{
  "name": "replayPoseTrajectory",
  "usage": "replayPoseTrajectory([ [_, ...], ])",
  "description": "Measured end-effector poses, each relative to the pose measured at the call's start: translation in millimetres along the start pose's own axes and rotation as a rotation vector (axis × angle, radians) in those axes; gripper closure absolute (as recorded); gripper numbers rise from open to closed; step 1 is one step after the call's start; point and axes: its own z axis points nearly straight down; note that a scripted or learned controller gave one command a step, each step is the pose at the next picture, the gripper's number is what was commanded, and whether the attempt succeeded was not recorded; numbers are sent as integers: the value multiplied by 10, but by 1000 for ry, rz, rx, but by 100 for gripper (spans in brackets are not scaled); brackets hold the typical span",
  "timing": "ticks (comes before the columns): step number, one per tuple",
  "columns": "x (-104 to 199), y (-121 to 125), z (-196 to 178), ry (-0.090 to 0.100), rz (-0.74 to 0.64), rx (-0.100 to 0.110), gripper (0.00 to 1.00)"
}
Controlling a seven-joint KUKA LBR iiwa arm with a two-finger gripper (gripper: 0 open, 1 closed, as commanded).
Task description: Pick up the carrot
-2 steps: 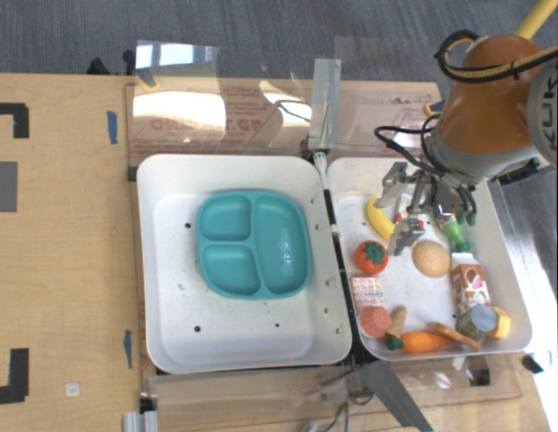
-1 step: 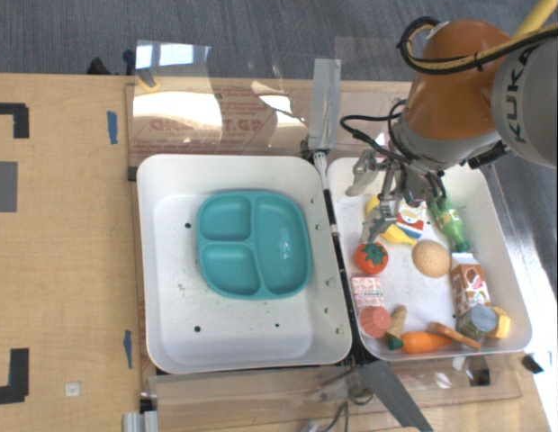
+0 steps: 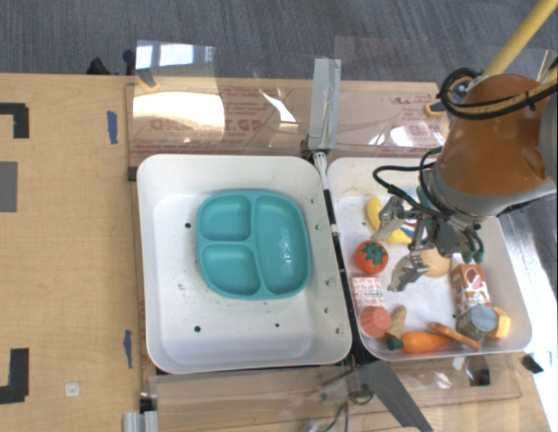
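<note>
Two shallow white bins are seen side by side on a pale wooden bench, with grey floor beyond. In the left bin a teal divided plate lies flat near the middle. Over the right bin the grey arm with its orange band is seen reaching in, and the gripper hangs above the middle of the clutter. Its fingers are spread apart, with nothing caught between them.

And the carrot is spotted at the near edge of the right bin, lying on its side, orange body with a green tip pointing left, well below the gripper and untouched. A pink round piece sits just beside its left end. A red tomato is seen left of the gripper, a yellow banana above it, and a small pink-and-white packet below the tomato. A brown-wrapped package is placed upright to the right, near a blue-grey lid.
</note>
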Motion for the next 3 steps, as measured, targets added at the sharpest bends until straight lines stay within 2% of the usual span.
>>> replayPoseTrajectory([
  [1, -633, 85, 1, -4, -92, -1, 0],
  [2, 62, 325, 3, 2, -377, -2, 0],
  [3, -310, -520, 186, -3, -219, 0, 0],
])
